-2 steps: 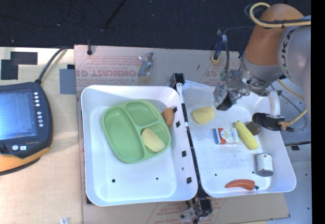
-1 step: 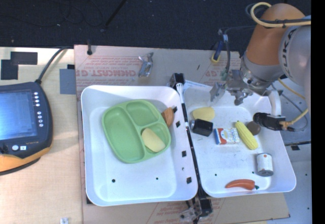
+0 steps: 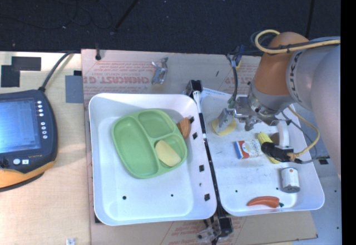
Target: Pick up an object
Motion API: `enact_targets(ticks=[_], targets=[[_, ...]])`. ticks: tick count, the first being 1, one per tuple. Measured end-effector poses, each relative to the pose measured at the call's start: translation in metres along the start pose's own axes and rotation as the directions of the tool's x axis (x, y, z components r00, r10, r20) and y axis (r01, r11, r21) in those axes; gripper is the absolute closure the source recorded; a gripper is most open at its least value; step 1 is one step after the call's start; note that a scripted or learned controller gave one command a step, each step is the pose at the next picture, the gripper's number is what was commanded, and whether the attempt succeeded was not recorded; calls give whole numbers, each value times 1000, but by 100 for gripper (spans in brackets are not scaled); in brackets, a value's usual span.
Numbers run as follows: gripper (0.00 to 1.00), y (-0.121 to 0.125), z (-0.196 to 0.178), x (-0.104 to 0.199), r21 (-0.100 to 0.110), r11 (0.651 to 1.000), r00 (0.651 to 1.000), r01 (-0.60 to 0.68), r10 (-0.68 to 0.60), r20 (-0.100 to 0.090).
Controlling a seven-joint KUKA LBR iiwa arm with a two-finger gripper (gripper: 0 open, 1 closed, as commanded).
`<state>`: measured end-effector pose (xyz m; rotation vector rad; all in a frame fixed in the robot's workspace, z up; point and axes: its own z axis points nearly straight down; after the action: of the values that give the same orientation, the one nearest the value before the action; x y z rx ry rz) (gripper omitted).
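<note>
My gripper (image 3: 238,115) hangs low over the back left part of the right bin (image 3: 311,196). A small pale yellow object (image 3: 221,126) lies just to its left, close to or touching it. A little in front of the gripper lies a small red, white and blue box (image 3: 246,149). Nearer the front, a grey and white cylinder (image 3: 289,179) stands at the right and a red chili pepper (image 3: 263,201) lies by the front rim. I see nothing held in the gripper.
The left bin (image 3: 111,199) bears a green divided plate (image 3: 133,138) with a yellow piece (image 3: 167,153) in its front right compartment. An orange object (image 3: 184,126) rests against the plate's right edge. A tablet (image 3: 22,127) lies left of the bins.
</note>
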<state>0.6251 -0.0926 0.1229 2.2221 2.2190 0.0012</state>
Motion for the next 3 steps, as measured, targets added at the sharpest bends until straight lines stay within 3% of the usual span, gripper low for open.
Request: enact_targets(ticks=[1, 3], targets=[[0, 19, 36, 8, 2, 1000, 1000, 2, -2, 0], [0, -51, 34, 8, 1, 1000, 1000, 0, 0, -1]])
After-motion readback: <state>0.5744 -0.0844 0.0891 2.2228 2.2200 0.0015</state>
